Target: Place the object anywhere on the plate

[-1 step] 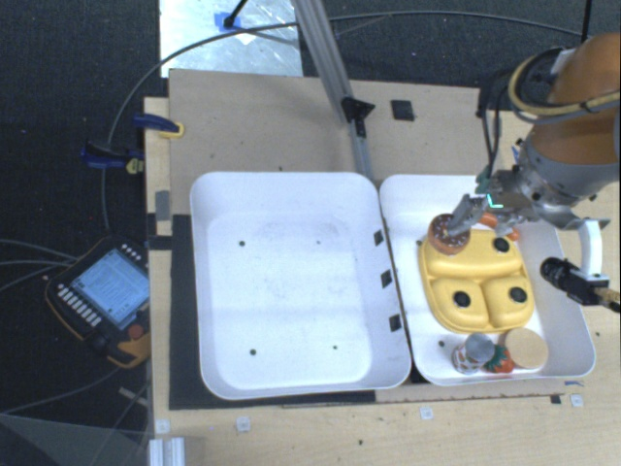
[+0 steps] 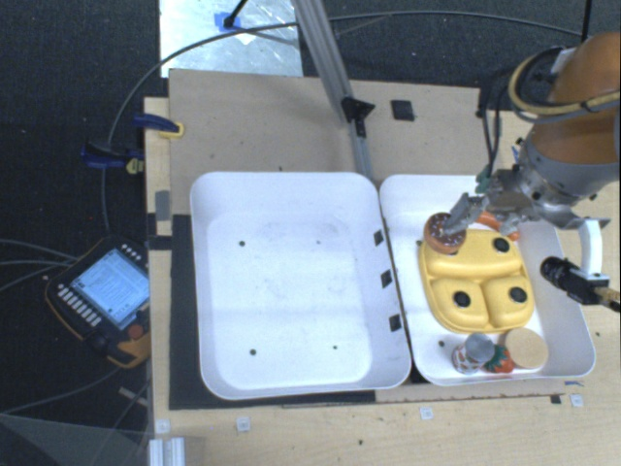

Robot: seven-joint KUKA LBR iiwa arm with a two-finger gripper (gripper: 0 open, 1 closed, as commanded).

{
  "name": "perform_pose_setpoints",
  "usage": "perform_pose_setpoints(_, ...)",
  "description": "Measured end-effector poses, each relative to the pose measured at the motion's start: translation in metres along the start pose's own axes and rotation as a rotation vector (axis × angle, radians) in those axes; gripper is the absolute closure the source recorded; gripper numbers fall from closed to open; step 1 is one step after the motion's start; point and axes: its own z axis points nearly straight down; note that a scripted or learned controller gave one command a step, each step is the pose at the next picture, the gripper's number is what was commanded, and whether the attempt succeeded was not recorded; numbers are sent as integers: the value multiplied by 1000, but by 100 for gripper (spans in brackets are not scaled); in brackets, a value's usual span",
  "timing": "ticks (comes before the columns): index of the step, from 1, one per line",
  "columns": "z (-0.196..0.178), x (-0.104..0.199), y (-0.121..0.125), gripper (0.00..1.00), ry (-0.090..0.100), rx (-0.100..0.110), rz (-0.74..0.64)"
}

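Dark carpet surrounds the table [image 2: 272, 124], where the tool [image 2: 456, 219], whose grip state cannot be told, hovers over a round brown object [image 2: 442, 233] at the yellow plate [image 2: 477, 278]'s far corner; a careless release risks rolling it off.

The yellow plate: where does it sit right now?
The yellow plate lies in the right bin, with a brown round object at its far-left corner and small items just below it.

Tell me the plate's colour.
Yellow, with dark spots in its compartments; the plate shows in the camera view, in the right bin.
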Motion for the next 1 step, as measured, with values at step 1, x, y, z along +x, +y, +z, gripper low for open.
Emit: perform_pose_setpoints(1,52,4,10,0,0,4,2)
